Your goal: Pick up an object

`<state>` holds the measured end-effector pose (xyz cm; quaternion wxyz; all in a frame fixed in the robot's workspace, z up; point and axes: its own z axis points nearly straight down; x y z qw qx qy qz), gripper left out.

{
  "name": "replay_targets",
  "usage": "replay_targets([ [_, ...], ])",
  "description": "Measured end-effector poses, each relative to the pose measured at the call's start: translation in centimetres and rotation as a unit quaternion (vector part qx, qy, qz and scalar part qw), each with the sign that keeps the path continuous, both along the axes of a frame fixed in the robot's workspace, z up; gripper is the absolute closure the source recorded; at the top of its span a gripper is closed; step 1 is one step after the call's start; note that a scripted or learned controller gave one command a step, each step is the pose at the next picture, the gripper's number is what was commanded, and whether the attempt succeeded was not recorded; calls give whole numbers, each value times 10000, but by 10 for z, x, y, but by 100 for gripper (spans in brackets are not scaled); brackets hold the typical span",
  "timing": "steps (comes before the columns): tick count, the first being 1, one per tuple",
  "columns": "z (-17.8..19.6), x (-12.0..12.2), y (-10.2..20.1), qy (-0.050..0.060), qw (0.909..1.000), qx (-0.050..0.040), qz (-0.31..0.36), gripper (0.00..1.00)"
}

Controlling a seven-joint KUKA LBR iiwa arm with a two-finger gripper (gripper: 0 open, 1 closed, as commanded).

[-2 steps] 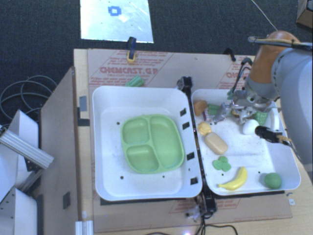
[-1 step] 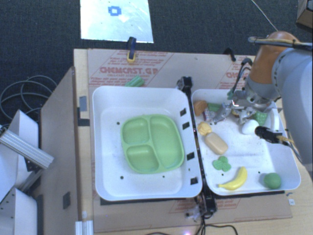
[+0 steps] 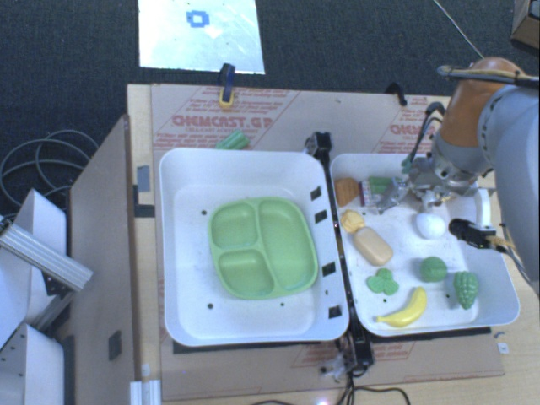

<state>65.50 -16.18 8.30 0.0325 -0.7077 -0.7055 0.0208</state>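
A wooden table (image 3: 101, 251) on dark carpet bears two shallow white bins. The gripper (image 3: 396, 191) hovers at the right bin's (image 3: 506, 306) twelve o'clock; its grip state cannot be told. A white egg-shaped toy (image 3: 430, 224) lies near at four o'clock: descend straight, centred.

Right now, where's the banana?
The banana lies in the right bin, near its front edge, just below the green broccoli piece and left of the bumpy green fruit.
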Motion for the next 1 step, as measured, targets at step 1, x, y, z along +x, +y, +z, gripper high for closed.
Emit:
replay_targets([
  [1, 1, 13, 40, -349, 9993, -81, 48, 0],
])
